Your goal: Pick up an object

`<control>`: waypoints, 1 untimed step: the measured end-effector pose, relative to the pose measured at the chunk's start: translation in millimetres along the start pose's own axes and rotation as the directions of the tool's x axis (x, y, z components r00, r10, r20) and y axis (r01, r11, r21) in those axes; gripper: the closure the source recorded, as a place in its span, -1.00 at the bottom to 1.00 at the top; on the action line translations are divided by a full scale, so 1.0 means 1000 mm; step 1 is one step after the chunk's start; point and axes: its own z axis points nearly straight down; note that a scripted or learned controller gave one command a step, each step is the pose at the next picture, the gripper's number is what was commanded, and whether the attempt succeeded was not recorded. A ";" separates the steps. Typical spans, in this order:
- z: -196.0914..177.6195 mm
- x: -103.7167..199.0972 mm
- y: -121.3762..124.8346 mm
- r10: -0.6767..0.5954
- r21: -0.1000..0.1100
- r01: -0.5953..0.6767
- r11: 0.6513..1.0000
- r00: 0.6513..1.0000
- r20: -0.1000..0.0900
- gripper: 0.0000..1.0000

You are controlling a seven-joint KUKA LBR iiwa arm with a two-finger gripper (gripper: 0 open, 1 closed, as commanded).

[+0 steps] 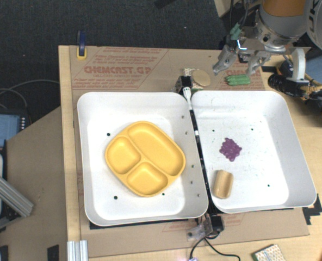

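My gripper (237, 65) hangs at the back right, beyond the far rim of the right bin (291, 145), with its two fingers spread apart. Just under the fingertips a small green object (238, 80) shows against the cardboard; the fingers stand wider than it and do not clamp it. In the right bin lie a purple bunch of grapes (230, 148) near the middle and a tan cylinder (222, 184) at the front left. A yellow divided plate (144, 157) fills the middle of the left bin (90, 145).
A round tan disc (202, 79) and a black fitting sit at the back where the two bins meet. A blue clamp (81, 45) grips the cardboard's far left corner. Cables and black hardware (297, 86) crowd the right edge behind the right bin.
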 end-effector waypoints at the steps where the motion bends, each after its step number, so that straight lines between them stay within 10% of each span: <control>1: -0.132 -0.129 -0.003 0.023 -0.006 -0.023 1.000 1.000 0.015 -1.00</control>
